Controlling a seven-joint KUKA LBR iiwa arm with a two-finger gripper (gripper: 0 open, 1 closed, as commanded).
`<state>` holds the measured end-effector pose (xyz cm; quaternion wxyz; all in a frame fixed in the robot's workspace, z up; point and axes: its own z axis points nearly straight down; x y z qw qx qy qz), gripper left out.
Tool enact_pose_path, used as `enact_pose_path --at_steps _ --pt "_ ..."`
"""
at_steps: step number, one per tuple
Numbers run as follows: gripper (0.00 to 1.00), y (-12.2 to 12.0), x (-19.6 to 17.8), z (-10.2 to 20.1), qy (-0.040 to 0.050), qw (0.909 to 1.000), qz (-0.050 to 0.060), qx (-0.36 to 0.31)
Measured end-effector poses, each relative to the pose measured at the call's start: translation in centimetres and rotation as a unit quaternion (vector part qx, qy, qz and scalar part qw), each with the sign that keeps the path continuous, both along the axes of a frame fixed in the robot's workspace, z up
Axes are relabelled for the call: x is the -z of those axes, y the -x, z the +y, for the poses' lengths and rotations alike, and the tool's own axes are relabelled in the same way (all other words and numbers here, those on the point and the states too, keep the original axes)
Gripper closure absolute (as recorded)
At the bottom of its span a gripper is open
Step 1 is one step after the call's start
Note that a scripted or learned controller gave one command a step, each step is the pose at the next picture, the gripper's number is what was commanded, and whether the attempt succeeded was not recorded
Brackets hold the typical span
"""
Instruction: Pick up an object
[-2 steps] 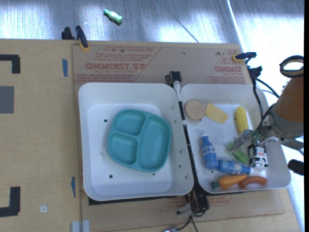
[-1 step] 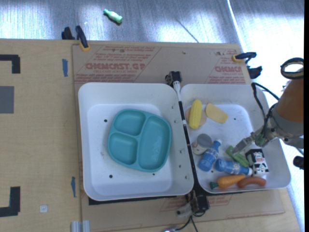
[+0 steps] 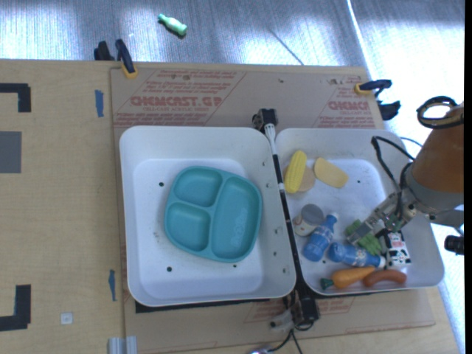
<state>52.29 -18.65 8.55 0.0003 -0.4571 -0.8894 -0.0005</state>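
Two shallow white bins sit side by side on the tabletop (image 3: 66, 198), and we record their contents from the single overhead camera view. We find the left bin (image 3: 140, 220) carrying a teal divided plate (image 3: 214, 214), lying flat near its middle. We find the right bin (image 3: 354, 175) holding a cluster of small things: a yellow corn cob (image 3: 296, 171) and a pale yellow piece (image 3: 330, 173) toward the far side, just beside each other; a grey round piece (image 3: 311, 214) and two blue bottles (image 3: 319, 242) (image 3: 352, 255) near the middle; an orange carrot (image 3: 352, 276) and a red-orange piece (image 3: 385, 277) along the near wall; a small black-and-white figure (image 3: 398, 256) near those.

We note the arm (image 3: 441, 164) reaching in from the right, its tool (image 3: 369, 231) low over the right bin at a green object (image 3: 361, 234), just beside the nearer blue bottle. We cannot tell how the tool is set, nor whether it grips the green object.
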Motion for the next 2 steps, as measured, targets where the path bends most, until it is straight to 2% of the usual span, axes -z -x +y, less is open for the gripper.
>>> enact_pose_path --at_steps 1,2 --pt "1.0 -0.2 -1.1 0.0 0.0005 1.0 -0.003 0.001" --pt "1.0 0.1 -10.8 4.6 0.0008 0.9765 -0.001 0.216"
